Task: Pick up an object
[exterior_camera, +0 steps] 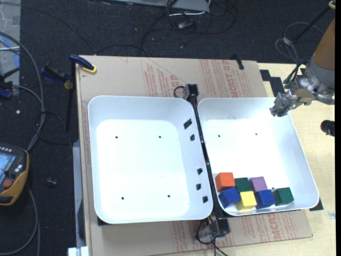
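Seven small blocks, clustered in the near corner of the right bin (298, 159): orange block (225, 180), dark green block (242, 184), purple block (258, 183), blue block (229, 196), yellow block (248, 199), second blue block (265, 197), green block (283, 196). All touching or just beside one another, lying flat against the bin's near wall. Jaws (279, 106) poised over the far right edge of the same bin, at the end of the grey arm (319, 73). Well apart from the blocks, nothing between them. Spread or pressed together: cannot tell, too small and blurred. Left bin (138, 111) alongside on the counter (160, 73).
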Available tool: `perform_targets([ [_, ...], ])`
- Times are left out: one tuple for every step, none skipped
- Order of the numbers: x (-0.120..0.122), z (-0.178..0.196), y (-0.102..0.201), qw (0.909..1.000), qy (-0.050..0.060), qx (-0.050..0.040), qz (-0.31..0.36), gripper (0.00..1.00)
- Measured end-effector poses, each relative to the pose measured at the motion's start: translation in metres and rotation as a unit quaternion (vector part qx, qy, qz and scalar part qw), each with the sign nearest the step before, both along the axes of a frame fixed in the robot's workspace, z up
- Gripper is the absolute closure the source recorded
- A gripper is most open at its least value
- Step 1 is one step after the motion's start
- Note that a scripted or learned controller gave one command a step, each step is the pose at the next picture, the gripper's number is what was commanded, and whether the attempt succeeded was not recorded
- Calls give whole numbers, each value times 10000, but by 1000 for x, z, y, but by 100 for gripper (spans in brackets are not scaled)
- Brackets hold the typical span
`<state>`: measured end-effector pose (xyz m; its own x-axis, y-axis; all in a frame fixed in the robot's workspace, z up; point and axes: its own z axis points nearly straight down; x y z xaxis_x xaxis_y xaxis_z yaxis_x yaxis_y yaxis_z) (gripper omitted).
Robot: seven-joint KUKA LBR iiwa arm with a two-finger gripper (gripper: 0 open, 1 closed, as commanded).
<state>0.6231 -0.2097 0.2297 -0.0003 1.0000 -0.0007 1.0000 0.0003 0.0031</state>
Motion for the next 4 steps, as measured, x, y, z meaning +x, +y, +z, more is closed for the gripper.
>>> perform_targets([
  [-1, -5, 58, 10000, 14, 10, 22, 100],
  [9, -14, 113, 10000, 17, 10, 24, 100],
  [15, -15, 176, 10000, 15, 11, 25, 100],
  [29, -5, 233, 10000, 12, 11, 24, 100],
])
